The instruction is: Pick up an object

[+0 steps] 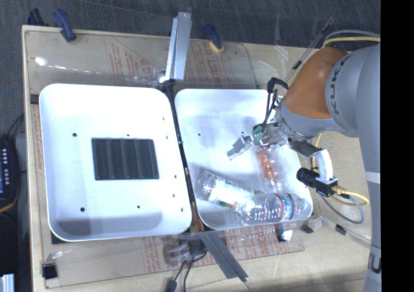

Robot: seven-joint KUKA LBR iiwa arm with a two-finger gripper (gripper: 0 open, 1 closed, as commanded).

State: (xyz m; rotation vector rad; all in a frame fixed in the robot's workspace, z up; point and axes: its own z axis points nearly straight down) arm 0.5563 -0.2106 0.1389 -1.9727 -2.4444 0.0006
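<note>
Nearest the camera, along the near wall of the right bin (194, 155): two clear plastic bottles, one (223, 192) lying aslant toward the left, one (279, 207) with a dark band lying along the wall toward the right corner, their ends close or touching. Just beyond, toward the bin's right side, an orange-tinted clear item (267, 165), perhaps a small tube, too blurred to name. Above that item, gripper (259, 136) low over the bin, reached in from the right; nothing seen clamped in it, and how wide it stands cannot be told against the glare. Left bin (58, 109) well apart, with only a dark ribbed block (125, 158) in the middle. Probably light, hollow and thin-walled, those bottles: slick, prone to roll and to squirt out of a pinch, apt to dent under force. Best taken across the body, square to the long axis, near the middle, away from the tapering neck. For the left bottle, more free room around it; for the right one, wall close behind, so less space for a finger.
</note>
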